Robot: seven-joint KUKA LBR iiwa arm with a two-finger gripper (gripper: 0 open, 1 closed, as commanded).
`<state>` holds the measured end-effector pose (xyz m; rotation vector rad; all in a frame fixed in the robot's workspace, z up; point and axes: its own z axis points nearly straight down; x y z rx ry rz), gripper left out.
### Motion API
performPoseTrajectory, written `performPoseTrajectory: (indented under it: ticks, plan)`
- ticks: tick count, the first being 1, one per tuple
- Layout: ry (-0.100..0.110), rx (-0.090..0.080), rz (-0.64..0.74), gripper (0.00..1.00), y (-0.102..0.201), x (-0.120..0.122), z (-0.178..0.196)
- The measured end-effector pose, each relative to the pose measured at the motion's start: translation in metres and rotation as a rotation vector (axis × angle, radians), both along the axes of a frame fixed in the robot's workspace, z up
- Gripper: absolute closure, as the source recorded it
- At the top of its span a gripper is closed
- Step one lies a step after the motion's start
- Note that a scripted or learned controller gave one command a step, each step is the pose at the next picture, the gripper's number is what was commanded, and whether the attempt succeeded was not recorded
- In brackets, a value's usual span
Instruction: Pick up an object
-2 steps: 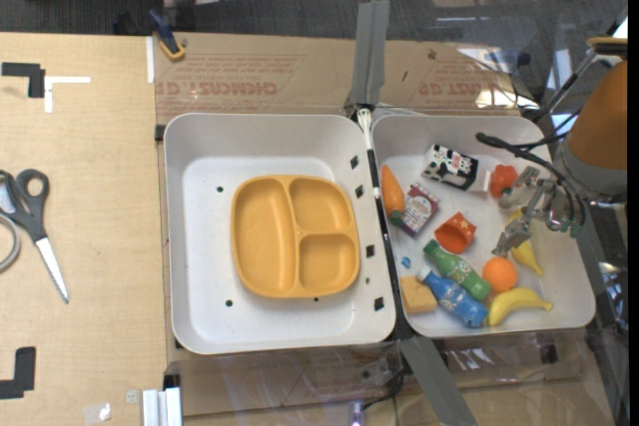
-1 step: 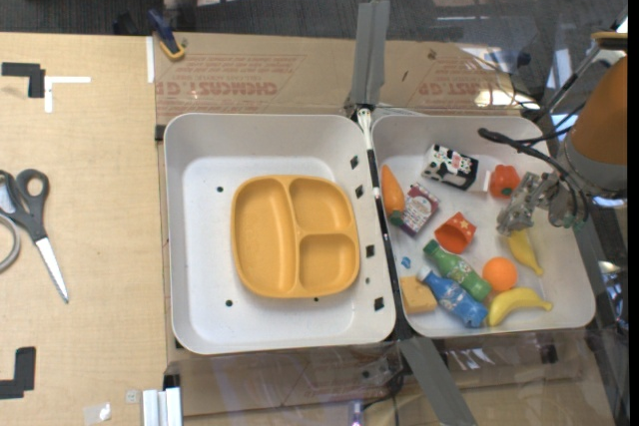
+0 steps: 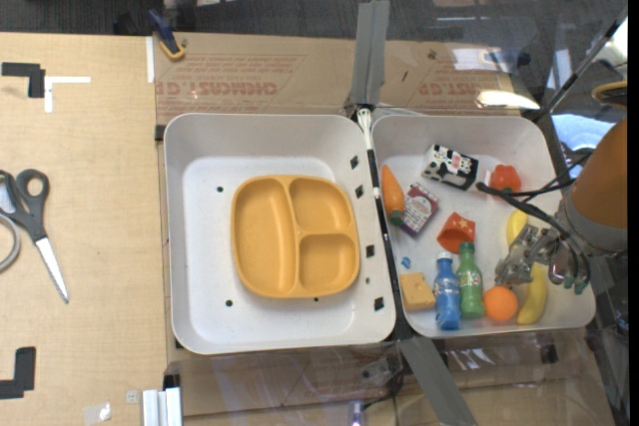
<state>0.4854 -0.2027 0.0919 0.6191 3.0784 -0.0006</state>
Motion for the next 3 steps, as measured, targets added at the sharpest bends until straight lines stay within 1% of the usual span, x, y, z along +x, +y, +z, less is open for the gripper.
performPoseTrajectory:
  ticks: [1, 2, 3]
  plan:
    - [-0.001, 0.001, 0.041, 1.0, 0.078, -0.002, 0.056]
    - [-0.001, 0.0, 0.385, 1.0, 0.102, 0.006, 0.0]
    - [-0.004, -0.002, 0.673, 1.0, -0.019, 0.021, 0.082]
